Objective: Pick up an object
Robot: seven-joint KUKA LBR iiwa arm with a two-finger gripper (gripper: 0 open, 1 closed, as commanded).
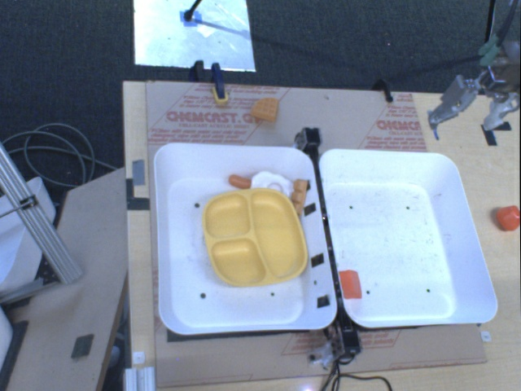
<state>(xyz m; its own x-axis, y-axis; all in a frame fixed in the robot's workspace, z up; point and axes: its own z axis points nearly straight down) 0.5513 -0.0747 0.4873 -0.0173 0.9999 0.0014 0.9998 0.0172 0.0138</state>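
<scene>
My gripper hangs at the far right, above the bench just beyond the back right corner of the right bin; its two grey fingers are spread apart with nothing between them. A yellow divided plate lies in the left bin. Behind the plate sit a small orange sausage-shaped piece, a white round object and a small tan piece. An orange-red block lies at the right bin's front left corner.
A tan cracker-like block rests on the bench behind the left bin. A small orange object sits on the bench right of the right bin. Blue and yellow clamps hold the board's back edge.
</scene>
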